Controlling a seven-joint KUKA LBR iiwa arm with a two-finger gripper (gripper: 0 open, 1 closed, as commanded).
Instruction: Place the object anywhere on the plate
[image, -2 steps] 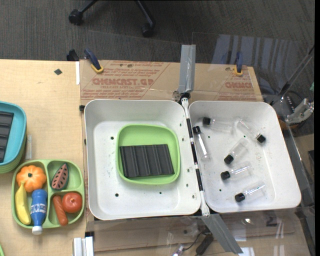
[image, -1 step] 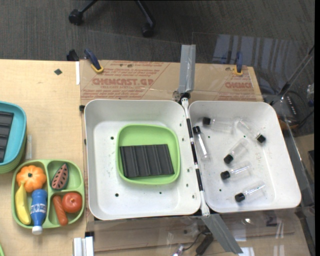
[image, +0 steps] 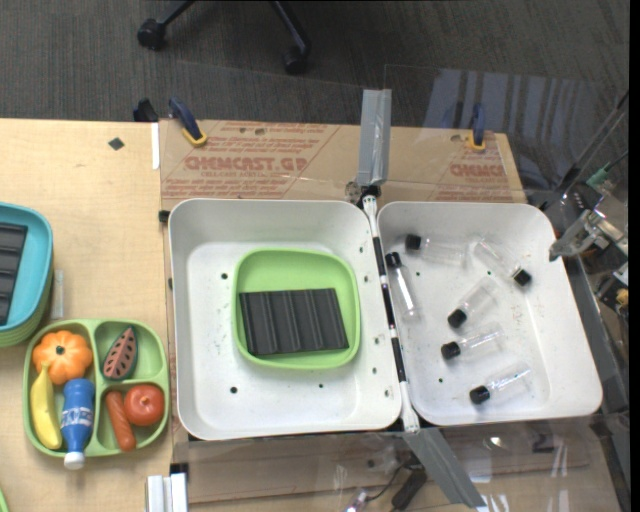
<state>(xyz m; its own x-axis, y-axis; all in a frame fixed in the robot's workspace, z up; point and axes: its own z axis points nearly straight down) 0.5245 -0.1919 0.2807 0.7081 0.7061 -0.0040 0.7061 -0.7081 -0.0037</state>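
A green square plate (image: 296, 264) sits in the middle of the left white bin (image: 200, 340). A dark grey ridged slab (image: 296, 322) lies flat on the plate and covers most of its floor. In the right white bin (image: 555, 340) lie several clear vials with black caps. One vial (image: 401, 287) rests along the bin's left wall, another (image: 472, 303) near the middle, and another (image: 500, 385) toward the front. All the vials lie on their sides, apart from one another.
A green divided tray (image: 100, 326) with toy food stands on the wooden bench at front left, with a teal tray (image: 38, 262) behind it. Cardboard (image: 260, 160) lies behind the bins. Metal fittings (image: 585, 232) crowd the right bin's far right corner.
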